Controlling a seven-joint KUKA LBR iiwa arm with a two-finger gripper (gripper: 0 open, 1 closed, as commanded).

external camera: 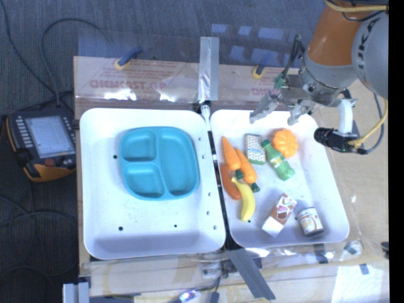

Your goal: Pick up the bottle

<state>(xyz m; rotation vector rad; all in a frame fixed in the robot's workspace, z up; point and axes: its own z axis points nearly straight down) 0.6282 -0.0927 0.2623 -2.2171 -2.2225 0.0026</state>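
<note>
In the right bin (338, 201), a shallow white plastic tray with rounded corners, the small green bottle (278, 160) lies on its side, slanted, its cap end pointing up-left. It touches a round orange fruit (285, 142) with a ridged, pumpkin-like skin, and sits just beside a small patterned packet (254, 148). Left of these lie two tapered orange carrots (238, 160) with green tips, one overlapping a curved yellow banana (245, 200). Toward the near edge rest a small carton (279, 214) in red and white and a short can (308, 221) with a dark label.

The gripper (281, 110) hangs over the far rim of the right bin, above and apart from the bottle; its two grey metal fingers (262, 110) are spread apart with nothing between them.

The left bin (101, 232) holds a smooth blue plate (158, 163) with three moulded compartments. A handheld controller (39, 141) with a screen lies on the dark floor to the left.
</note>
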